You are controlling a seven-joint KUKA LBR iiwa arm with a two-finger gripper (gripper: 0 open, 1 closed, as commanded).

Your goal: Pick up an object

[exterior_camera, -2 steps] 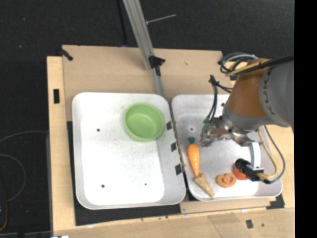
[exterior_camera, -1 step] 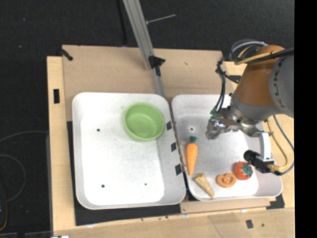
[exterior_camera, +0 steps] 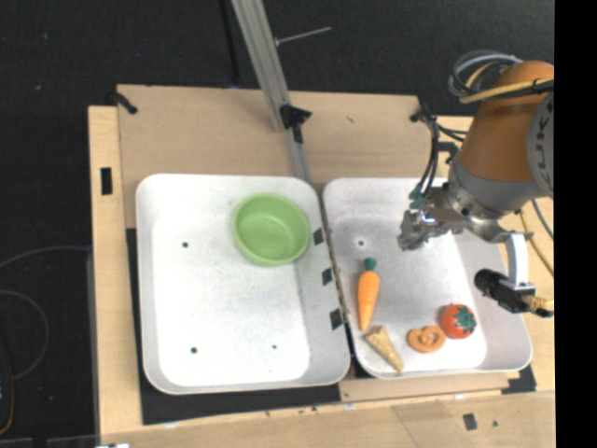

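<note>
White bins sit side by side on the tan counter [exterior_camera: 205, 129]: left bin [exterior_camera: 168, 343] and right bin [exterior_camera: 494, 348], touching along their inner edges. Green bowl [exterior_camera: 271, 230] upright in the left bin, near its far right corner. Right bin holds four toy foods grouped toward its near edge: orange carrot [exterior_camera: 368, 295] with green top lying lengthwise beside the bin's left wall, beige wedge-shaped piece [exterior_camera: 384, 347] just at the carrot's tip near the front left corner, small orange round piece [exterior_camera: 426, 338] next to it, red tomato [exterior_camera: 458, 320] just right of that, close to the near right corner. Grey arm with orange band [exterior_camera: 508, 129] reaches in over the right bin's far right side. Claw [exterior_camera: 413, 231] hangs over the bare far-middle of the right bin, apart from the carrot and the rest; nothing seen between its fingers, and can't tell how wide they stand. Metal pole [exterior_camera: 266, 59] slants across the counter's far edge.
</note>
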